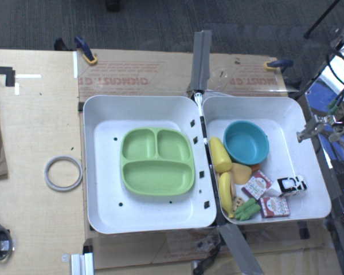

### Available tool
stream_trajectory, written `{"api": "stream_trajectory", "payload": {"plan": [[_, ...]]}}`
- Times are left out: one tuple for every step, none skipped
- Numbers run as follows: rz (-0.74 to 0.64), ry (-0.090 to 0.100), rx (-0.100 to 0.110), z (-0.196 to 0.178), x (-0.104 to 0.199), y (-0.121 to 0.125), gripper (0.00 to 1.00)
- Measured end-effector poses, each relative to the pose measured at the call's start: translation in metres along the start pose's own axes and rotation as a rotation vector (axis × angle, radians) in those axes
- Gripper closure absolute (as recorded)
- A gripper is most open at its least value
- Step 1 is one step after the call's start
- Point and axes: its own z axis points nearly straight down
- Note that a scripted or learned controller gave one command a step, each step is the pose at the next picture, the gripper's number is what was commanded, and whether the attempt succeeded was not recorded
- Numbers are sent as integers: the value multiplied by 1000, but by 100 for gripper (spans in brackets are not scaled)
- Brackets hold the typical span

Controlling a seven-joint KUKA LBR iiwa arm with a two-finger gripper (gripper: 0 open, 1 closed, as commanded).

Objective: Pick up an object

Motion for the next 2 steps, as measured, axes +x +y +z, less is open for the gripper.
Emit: {"api": "stream_trajectory", "payload": {"plan": [[95,1,-1,173,25,9,0],[-124,-15,-14,172,96,32,0]]}}
